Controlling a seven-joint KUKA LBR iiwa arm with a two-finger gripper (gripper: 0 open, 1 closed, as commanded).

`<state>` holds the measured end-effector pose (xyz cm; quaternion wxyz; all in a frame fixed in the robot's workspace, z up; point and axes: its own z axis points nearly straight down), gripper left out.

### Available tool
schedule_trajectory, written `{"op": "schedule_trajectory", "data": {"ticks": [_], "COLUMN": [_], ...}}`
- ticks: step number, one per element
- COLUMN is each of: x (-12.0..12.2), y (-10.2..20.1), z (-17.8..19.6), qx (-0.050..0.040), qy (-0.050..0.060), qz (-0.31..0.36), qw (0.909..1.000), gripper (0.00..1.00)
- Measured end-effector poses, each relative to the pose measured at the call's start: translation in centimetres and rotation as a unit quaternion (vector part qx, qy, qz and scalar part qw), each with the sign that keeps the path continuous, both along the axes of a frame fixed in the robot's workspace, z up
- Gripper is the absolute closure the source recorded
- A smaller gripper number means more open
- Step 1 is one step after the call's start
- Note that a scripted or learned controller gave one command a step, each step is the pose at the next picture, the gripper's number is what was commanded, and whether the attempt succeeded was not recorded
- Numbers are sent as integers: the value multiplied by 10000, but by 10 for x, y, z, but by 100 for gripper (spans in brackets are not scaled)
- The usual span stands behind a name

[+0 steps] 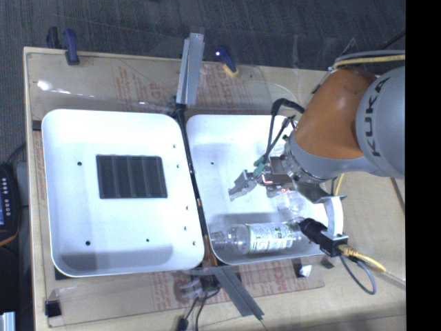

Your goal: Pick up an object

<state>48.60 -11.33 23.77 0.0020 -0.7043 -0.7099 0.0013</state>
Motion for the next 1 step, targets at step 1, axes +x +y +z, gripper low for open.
{"op": "schedule_trajectory", "data": {"ticks": [1], "x": [1], "y": [0], "z": [10], "qx": [-4], "qy": [10], "qz": [27], "qw": [10000], "gripper": [100]}}
